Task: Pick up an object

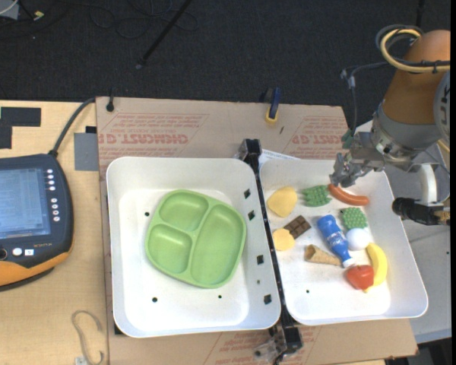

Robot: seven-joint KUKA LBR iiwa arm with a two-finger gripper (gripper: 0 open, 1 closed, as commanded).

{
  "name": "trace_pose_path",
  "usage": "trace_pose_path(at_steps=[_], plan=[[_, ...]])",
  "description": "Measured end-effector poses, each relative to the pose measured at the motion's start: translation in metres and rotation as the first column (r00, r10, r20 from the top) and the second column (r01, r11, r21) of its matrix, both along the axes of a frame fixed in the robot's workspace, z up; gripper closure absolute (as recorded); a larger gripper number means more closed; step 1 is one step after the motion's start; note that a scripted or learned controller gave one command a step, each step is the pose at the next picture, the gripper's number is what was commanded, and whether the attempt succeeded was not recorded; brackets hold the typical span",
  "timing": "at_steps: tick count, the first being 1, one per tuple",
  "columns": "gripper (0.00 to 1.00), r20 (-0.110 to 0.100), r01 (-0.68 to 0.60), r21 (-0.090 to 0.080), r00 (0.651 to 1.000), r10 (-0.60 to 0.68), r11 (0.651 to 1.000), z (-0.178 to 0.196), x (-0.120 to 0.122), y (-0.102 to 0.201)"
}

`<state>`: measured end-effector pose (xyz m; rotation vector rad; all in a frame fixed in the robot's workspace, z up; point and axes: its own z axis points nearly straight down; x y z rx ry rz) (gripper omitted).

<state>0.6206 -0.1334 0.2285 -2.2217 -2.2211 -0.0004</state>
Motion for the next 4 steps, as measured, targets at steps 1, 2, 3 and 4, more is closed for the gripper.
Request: trace_pose_path(at_steps=[1,2,3,4], plan=[[1.00,-0.005,-0.003,0.001,1.000,0.003,1.000,-0.007,-0.016,0.042],[1.00,-0.005,-0.003,0.002,1.000,0.003,1.000,0.006,-0.041,0.087],[1.00,-0.006,-0.003,0.001,1.000,0.003,1.000,0.008,-0.069,0.139],[1.00,-0.006,-0.001,0.000,1.000,0.001,1.000,0.002,-0.086,0.151]])
